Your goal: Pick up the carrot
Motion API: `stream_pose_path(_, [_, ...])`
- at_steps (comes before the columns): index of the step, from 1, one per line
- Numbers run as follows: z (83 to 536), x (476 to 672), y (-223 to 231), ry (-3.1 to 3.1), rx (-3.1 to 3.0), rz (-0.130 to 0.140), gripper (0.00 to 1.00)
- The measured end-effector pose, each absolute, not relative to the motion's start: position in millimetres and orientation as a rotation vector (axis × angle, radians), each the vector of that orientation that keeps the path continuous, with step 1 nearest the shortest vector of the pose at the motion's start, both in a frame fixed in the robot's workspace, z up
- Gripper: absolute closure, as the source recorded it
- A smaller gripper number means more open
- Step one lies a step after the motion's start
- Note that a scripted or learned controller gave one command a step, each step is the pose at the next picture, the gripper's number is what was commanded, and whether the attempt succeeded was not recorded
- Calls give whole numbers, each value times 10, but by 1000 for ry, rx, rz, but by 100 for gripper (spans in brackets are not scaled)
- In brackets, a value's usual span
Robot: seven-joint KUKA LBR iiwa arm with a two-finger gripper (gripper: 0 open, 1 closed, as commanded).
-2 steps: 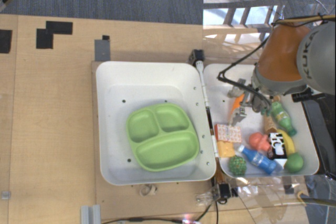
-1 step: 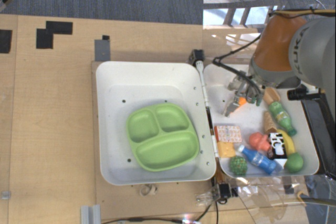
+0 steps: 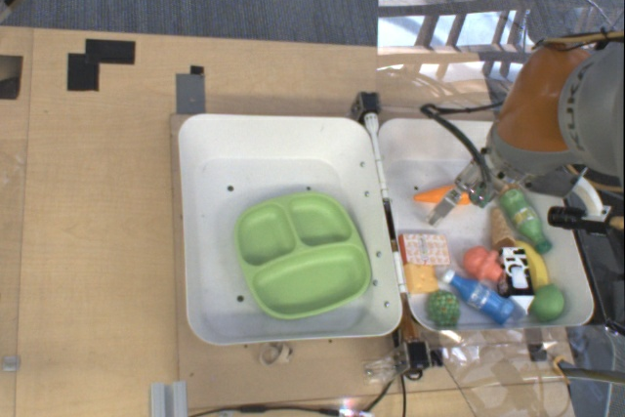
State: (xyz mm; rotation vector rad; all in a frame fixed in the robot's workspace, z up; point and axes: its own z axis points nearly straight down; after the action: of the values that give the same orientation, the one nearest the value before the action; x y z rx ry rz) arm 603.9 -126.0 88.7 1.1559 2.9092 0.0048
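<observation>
**Orange tip beside the fingers**

Orange and tapered, the carrot (image 3: 433, 194) lies on the floor of the right bin (image 3: 410, 151), in its upper left part, near the wall shared with the left bin (image 3: 210, 210). Its long axis runs roughly left to right across the view, pointed end toward the left, with the thicker end passing under or between the fingers of the gripper (image 3: 459, 196). The gripper reaches in from the right, so the carrot extends leftward, away from the arm.

The fingers look spread, one pale finger angling down to the lower left of the carrot, the other less clear against the wrist. I judge them released, not yet clamped; whether they touch the carrot I cannot tell.

The green bottle (image 3: 521, 218) sits just to the gripper's right, with other toys crowded lower in the bin. The green divided plate (image 3: 303, 254) rests in the left bin, well apart.

The closing should probably come across the carrot's short width.
</observation>
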Motion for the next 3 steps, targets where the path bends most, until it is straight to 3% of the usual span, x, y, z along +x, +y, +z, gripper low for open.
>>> stream_pose_path(1, [875,6368,-873,2754,1492,8,0])
stream_pose_path(2, [883,6089,-1174,2743,1511,4,0])
stream_pose_path(3, [881,6091,-934,2587,1766,7,0])
